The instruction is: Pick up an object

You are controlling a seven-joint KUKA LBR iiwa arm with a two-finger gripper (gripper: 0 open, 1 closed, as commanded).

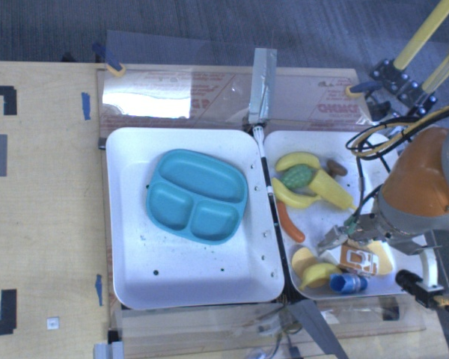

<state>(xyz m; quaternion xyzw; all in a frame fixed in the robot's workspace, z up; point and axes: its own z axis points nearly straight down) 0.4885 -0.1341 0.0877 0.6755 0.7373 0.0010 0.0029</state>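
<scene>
**Arm low over the right bin**

The two-finger metal gripper [343, 236] hangs in the right white bin [374, 167]; whether it is spread or pinching, I cannot tell. Just beneath lies a small orange-labelled packet [357, 259], beside a blue-capped bottle [349, 283].

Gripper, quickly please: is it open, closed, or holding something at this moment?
Gripper: low in the right bin, beside the small carton; whether it is open, closed or gripping anything cannot be told.
</scene>
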